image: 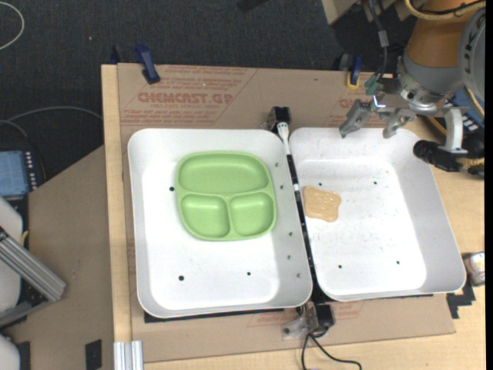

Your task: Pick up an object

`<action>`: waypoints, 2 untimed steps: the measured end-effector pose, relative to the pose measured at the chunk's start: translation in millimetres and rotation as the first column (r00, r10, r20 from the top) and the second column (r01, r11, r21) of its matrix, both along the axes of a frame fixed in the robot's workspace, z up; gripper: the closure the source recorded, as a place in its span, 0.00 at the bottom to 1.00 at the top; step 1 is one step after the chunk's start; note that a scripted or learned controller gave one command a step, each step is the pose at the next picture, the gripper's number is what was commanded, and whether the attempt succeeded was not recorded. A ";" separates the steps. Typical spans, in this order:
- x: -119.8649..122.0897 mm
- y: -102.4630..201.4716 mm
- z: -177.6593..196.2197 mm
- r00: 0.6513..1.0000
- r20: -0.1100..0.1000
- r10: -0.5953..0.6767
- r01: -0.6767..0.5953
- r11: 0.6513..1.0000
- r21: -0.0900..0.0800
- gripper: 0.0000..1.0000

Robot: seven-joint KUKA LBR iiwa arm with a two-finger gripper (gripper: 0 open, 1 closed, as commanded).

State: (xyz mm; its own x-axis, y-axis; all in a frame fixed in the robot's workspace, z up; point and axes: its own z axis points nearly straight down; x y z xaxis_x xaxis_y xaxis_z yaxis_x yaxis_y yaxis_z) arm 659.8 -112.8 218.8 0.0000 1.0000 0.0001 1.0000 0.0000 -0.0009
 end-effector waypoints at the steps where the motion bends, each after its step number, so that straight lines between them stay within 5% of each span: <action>1: -51.6 -48.6 -141.8 1.000 -0.010 -0.006 0.006 1.000 0.001 0.00; 2: -110.4 31.8 -28.8 1.000 0.001 0.006 -0.006 1.000 0.004 0.00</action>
State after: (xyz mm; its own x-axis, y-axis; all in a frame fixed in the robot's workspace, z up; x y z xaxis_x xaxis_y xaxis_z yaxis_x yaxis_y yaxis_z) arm 549.4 -81.0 190.0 -0.0056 1.0000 0.0038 1.0000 0.0056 -0.0002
